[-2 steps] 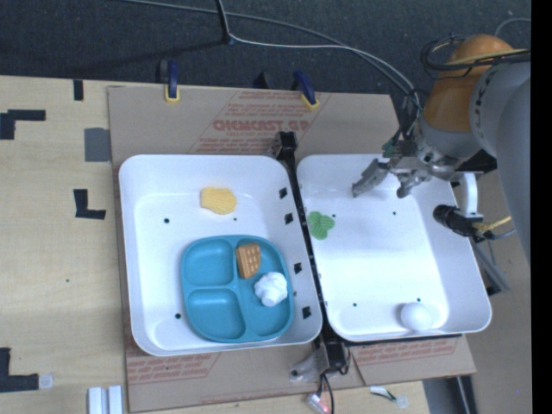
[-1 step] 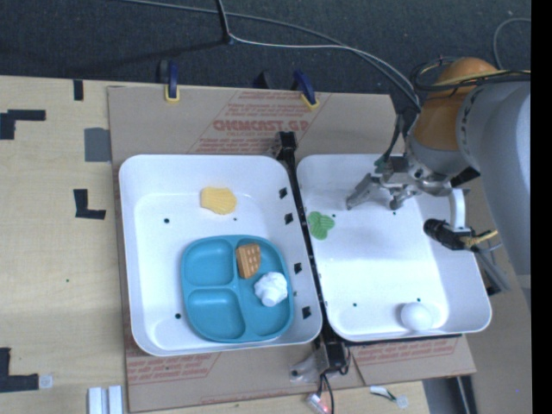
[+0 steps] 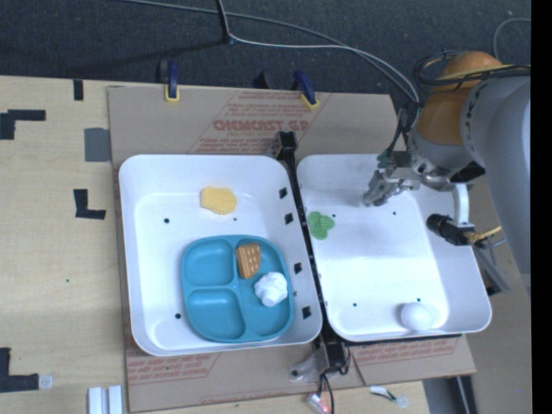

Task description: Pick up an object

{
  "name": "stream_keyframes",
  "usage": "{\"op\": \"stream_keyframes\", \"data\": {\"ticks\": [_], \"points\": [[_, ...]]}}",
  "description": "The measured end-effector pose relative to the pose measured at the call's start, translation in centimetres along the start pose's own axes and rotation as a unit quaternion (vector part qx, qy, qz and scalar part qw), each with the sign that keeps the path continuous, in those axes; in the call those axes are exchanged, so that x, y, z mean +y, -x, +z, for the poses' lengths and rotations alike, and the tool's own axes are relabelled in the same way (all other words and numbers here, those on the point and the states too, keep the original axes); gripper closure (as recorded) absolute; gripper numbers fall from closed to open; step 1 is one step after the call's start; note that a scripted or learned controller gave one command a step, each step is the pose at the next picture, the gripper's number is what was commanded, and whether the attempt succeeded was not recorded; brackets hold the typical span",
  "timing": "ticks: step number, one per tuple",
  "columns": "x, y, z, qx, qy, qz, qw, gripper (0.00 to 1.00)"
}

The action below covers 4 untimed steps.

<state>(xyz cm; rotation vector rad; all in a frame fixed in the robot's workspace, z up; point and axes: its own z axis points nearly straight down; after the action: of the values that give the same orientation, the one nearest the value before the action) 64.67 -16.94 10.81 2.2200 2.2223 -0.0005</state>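
Claw (image 3: 377, 193) hovers over the right bin (image 3: 448, 270), grip state unclear; green leafy piece (image 3: 321, 225) nearby looks light, soft — pinch its bunched middle.

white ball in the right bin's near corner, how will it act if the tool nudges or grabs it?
The white ball looks round and smooth, so it will probably roll at a nudge. It sits near the right bin front wall, which may stop it and help trap it. Its curved surface could slip from a two-finger pinch unless centred. The tool is toward the bin's far side, away from it.
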Motion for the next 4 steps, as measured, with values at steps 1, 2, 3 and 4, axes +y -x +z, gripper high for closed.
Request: {"op": "stream_keyframes", "data": {"ticks": [1,2,3,4], "points": [[0.7,0.2,-4.5,0.000,0.001,0.000,1.0000,1.00],[1.0,0.4,-8.7,0.000,0.001,0.000,1.0000,1.00],[2.0,0.6,-14.4,0.000,0.002,0.000,1.0000,1.00],[0.1,-4.6,-15.0,0.001,0.001,-0.001,1.0000,1.00]]}}
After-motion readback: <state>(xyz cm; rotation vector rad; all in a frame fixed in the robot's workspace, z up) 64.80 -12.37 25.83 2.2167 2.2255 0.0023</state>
